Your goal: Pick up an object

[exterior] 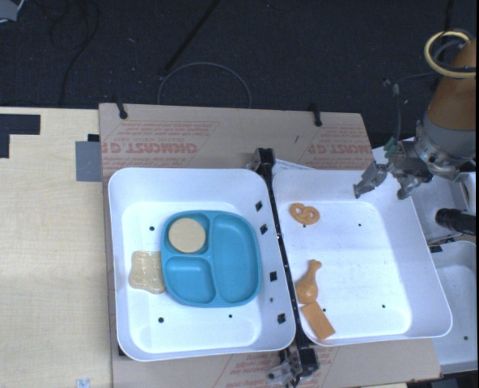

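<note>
Camera view shows the gripper (389, 180) spread and holding nothing, hovering over the right bin's (421, 241) far rim. Nothing is picked yet — the pretzel (304, 213) lies nearest, down-left of it; the chicken leg (308, 282) sits further — descent and grasp remain.

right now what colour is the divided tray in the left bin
Blue. The divided tray shows best in the camera view, with a round tan cookie in one compartment.

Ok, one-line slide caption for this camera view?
Open gripper hovers at the right bin's far rim; pretzel and orange toy inside, blue tray with cookie in the left bin.
</note>
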`<state>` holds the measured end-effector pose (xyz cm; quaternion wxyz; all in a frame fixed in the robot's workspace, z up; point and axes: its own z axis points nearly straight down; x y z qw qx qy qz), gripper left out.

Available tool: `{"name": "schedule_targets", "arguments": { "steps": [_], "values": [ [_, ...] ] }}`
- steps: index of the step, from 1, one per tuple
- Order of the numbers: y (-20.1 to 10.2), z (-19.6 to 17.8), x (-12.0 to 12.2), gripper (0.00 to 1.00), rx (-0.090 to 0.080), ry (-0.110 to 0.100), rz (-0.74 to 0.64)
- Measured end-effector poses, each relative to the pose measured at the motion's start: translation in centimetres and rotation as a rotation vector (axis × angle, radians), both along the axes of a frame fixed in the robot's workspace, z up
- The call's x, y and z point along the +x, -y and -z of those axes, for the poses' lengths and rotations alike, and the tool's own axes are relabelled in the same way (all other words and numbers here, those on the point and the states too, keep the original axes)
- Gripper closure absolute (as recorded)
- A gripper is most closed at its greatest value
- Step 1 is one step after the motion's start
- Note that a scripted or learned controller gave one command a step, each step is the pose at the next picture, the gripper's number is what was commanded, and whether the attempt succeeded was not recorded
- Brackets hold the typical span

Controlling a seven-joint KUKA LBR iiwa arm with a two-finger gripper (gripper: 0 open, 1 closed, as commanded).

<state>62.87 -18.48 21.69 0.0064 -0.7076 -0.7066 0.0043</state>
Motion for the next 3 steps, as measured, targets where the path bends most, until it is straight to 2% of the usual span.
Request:
{"name": "schedule_targets", "arguments": {
  "steps": [1,3],
  "values": [
    [0.0,-0.9,0.3,0.0,-0.003,0.015,-0.002],
    [0.6,10.8,-1.0,0.0,-0.002,0.009,-0.001]
  ]
}}
